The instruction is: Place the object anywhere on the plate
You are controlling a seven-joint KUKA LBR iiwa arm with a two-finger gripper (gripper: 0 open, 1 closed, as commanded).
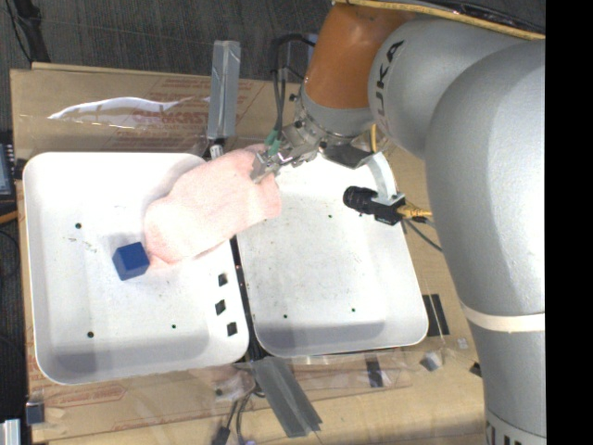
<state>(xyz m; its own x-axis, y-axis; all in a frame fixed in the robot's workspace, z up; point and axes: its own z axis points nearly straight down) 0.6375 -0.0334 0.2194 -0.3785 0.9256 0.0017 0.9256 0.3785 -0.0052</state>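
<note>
A brown cardboard-covered bench (111, 100) sits on a dark floor, and on it are two shallow white bins side by side. The left bin (56, 248) has a small blue block (132, 260) in it. A soft pink cloth (211, 207), like a fuzzy sock or towel, lies draped over the wall between the two bins, with most of it in the left bin and its top end sticking up toward the right bin (334, 286). The big grey arm (463, 137) with the orange band (338, 54) comes in from the right, and its gripper (271, 163) is right at the top end of the cloth. The claw looks pinched on that corner of the pink cloth, but only a little bit of cloth is between the tips. I can't see a real plate anywhere, so I think one of the white bins is meant to be the plate. I think the arm is carrying or dragging the cloth to its place. What could go wrong? The grip is just on the edge, so the cloth might slip out when the arm moves. The cloth is long and floppy, so its tail could catch on the wall between the bins, or push the blue block around. It could also land half in and half out.
</note>
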